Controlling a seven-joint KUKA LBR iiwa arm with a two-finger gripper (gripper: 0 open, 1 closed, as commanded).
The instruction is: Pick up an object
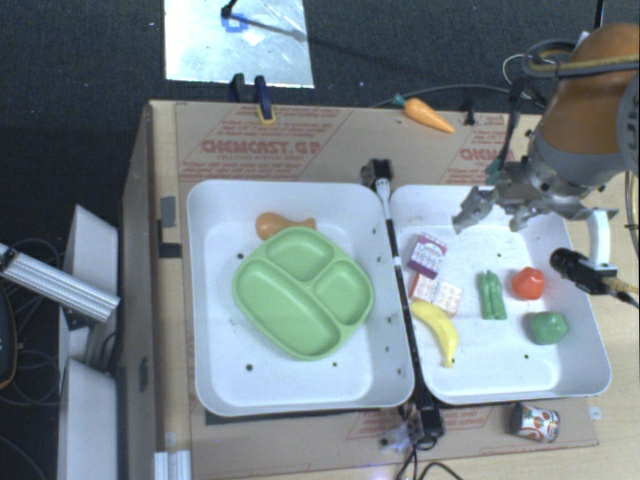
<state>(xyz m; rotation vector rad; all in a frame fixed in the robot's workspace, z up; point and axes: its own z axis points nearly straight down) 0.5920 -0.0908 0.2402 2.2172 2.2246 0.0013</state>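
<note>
My gripper [496,214] hangs over the back of the right bin [580,373], its fingers spread open with nothing between them. Just in front of it and to the left lies a purple and white box [428,253]. Further forward lie a small pink and white packet [438,294] and a yellow banana [441,332]. A green bean pod [490,295], a red tomato [528,283] and a green pepper [547,326] lie in the bin's right half.
The left bin [220,368] holds a green divided plate [302,290] and an orange item [273,225] behind it. A carrot [428,115] lies on the bench behind the bins. A small can [535,423] lies before the right bin.
</note>
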